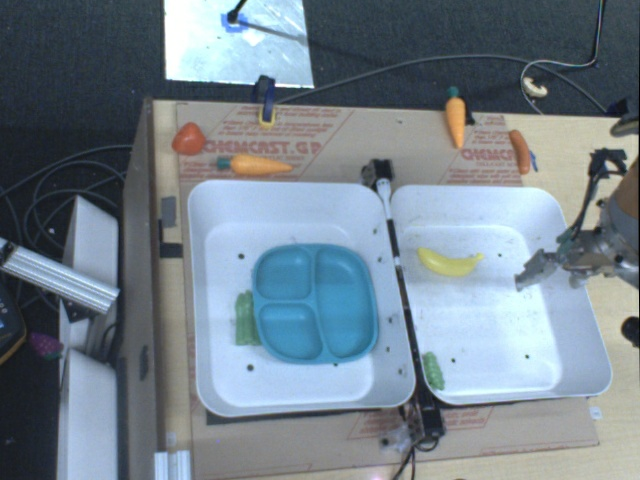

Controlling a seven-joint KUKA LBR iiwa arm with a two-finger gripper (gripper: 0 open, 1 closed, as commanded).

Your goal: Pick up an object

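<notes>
The gripper is being hovered at the banana's three o'clock for approach; its grip cannot be told.

Two bins sit side by side on the bench: the left bin holds a divided plate with a pea pod touching its left edge. The right bin holds a banana toward its back left and a second pod at its front left corner. The gripper hangs over the right bin's right side, well apart from the banana.
</notes>
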